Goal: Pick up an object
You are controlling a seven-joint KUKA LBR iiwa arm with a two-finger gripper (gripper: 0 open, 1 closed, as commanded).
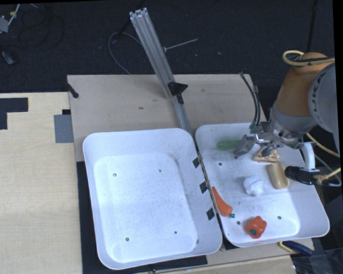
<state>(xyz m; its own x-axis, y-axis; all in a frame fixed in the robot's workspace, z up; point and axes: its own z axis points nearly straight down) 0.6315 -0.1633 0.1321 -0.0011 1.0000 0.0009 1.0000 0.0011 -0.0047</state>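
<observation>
**Green item under the fingers, grasp not made yet**

Green oblong thing lies near the far rim of the right bin, and your gripper hangs just beside it, metal fingers spread, nothing between them. I'd call this the approach step: next you need to drop lower, centre over one item and close. Other candidates in the same bin: a white lump, a tan block, an orange carrot-like piece by the divider, a red pepper-like piece (small, shapes fuzzy). Left bin is white too, on a pale wood bench; dark floor with cables behind, a slanted aluminium post
</observation>
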